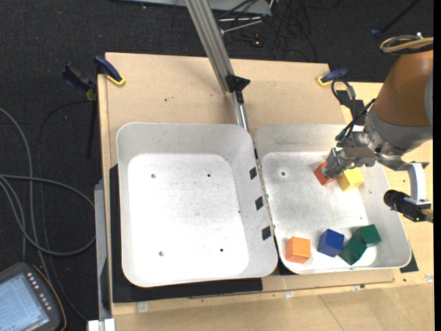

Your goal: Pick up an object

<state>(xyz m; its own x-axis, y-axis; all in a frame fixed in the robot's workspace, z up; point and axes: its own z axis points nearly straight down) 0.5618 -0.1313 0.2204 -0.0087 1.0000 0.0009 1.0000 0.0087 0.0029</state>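
Observation:
The right bin point(303, 198) holds several small blocks. A red block point(320, 174) and a yellow block point(352, 178) lie near its far right part. My gripper point(335, 167) hangs right over them, its tip between the two, partly covering the red one. Along the bin's near edge sit an orange block point(298, 249), a blue block point(331, 242) and two green blocks point(370, 234) point(353, 250).
The left bin point(138, 150) stands beside the right one, with black clips along the shared rim. A metal pole point(213, 43) slants across the far side of the bench. Clamps sit at the bench's far corners. A black part point(403, 202) of the arm sticks out near the right rim.

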